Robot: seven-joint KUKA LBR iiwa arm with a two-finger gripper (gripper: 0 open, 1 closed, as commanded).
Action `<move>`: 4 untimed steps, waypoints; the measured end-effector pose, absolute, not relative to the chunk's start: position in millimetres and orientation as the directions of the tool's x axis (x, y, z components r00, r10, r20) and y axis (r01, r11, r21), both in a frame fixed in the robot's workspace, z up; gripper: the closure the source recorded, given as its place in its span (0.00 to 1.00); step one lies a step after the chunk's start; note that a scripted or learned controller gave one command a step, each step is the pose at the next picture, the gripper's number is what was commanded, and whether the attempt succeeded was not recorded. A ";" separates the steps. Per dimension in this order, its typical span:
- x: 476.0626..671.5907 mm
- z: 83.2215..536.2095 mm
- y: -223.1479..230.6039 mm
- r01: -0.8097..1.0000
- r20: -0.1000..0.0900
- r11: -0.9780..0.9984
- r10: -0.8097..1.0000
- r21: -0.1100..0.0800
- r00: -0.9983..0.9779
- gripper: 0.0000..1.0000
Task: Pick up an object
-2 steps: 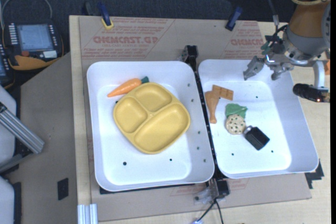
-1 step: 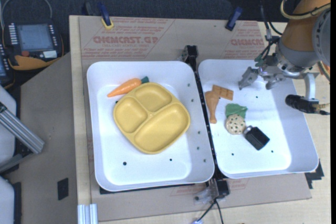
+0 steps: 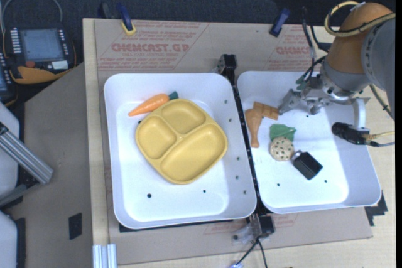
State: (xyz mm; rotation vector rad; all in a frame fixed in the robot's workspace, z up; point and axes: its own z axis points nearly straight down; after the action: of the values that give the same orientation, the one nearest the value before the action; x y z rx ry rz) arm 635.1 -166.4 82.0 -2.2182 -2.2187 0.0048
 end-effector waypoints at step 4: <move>639.4 267.7 -166.6 1.000 -0.003 0.001 1.000 0.010 -0.001 1.00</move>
State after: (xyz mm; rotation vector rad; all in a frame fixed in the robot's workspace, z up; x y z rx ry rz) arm 639.4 -166.6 267.7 -2.2269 -2.2295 -0.0073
